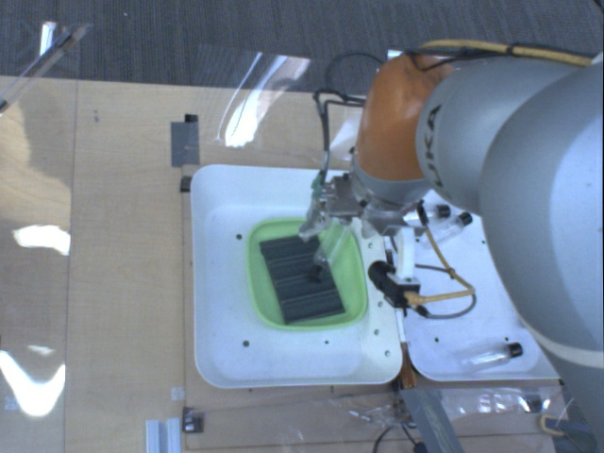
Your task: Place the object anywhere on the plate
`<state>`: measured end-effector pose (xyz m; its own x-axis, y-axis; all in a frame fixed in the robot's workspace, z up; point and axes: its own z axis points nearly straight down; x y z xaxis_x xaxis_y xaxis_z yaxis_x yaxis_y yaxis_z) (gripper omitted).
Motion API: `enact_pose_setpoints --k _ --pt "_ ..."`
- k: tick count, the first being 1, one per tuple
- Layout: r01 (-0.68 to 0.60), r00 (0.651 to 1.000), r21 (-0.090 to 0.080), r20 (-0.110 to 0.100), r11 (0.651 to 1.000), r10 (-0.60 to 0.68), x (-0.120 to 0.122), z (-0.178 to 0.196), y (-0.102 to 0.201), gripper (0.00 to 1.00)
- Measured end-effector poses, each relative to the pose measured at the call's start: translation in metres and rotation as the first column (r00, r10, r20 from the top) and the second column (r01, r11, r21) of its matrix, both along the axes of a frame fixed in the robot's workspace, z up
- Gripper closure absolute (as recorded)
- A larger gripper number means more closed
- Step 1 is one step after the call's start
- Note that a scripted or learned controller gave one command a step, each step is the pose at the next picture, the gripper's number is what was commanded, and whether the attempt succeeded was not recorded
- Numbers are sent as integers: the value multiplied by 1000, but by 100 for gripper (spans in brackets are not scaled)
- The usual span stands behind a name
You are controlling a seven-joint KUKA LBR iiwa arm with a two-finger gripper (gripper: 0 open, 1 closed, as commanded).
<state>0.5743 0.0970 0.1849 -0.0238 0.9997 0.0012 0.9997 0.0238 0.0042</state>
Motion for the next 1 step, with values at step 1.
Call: enact_pose_setpoints --k 1 --pt "-2 1000 -1 4 1000 2 3 39 -49 0"
